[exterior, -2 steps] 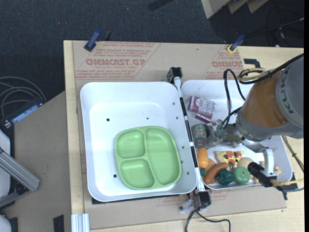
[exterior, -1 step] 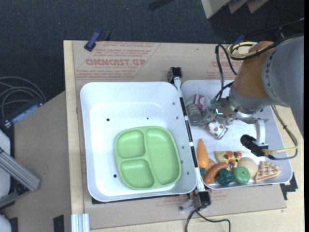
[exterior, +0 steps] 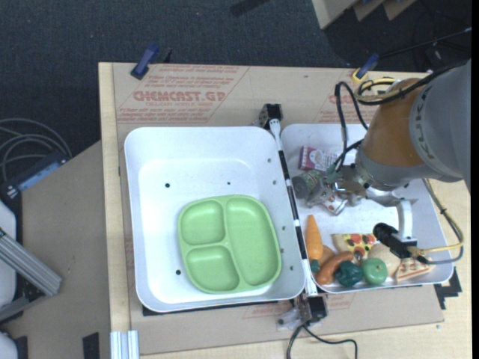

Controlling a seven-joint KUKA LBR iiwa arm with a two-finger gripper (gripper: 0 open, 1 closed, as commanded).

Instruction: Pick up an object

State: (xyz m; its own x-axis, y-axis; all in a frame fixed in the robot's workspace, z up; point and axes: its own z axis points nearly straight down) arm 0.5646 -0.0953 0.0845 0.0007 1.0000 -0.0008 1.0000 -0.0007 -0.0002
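We are looking down on two white bins side by side. The left bin (exterior: 146,200) is carrying a green divided plate (exterior: 228,243). The right bin (exterior: 438,223) is holding the clutter: a small maroon packet (exterior: 317,157) at the far end, then a toy carrot (exterior: 313,239), a pizza slice (exterior: 355,242), a green broccoli-like piece (exterior: 349,275) and a pale green ball (exterior: 375,272) crowding the near end.

The arm is reaching in from the right, its gripper (exterior: 323,188) hanging low just beside the packet, over the bin's far half. Wrist hardware is covering the tips, so we cannot tell how they are standing.

We are judging these toys as light, stiff plastic, somewhat slick. The carrot is looking easiest: pinch across its middle, not the tapering tip. The ball may be rolling away under pressure.
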